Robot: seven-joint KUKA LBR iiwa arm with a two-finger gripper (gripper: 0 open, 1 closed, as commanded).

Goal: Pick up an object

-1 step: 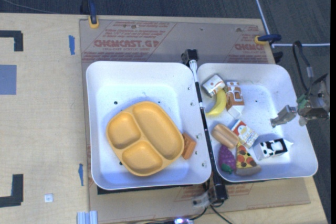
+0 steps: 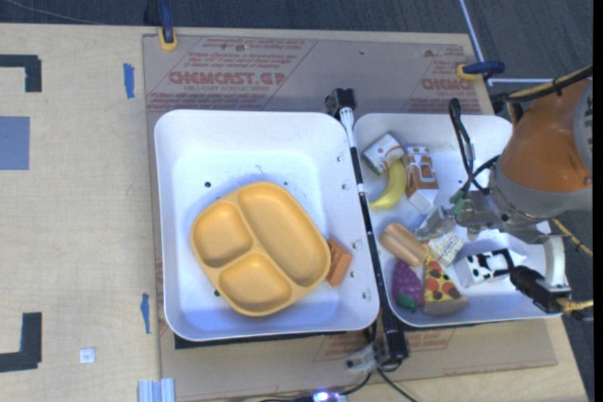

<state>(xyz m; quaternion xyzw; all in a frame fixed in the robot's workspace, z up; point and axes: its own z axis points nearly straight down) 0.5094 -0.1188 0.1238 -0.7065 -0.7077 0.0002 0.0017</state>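
Observation:
My gripper hangs low in the right bin, reaching in from the right under the orange band of the arm. It sits just above a hot dog and a small pale packet. A banana lies to its upper left, next to a brown box and a white carton. Purple grapes and a pizza slice lie near the front wall. A black-and-white toy lies under the wrist.
The left bin holds a yellow divided plate and a small orange-brown block by its right wall. A black cable loops over the back of the right bin. Cardboard lies under both bins.

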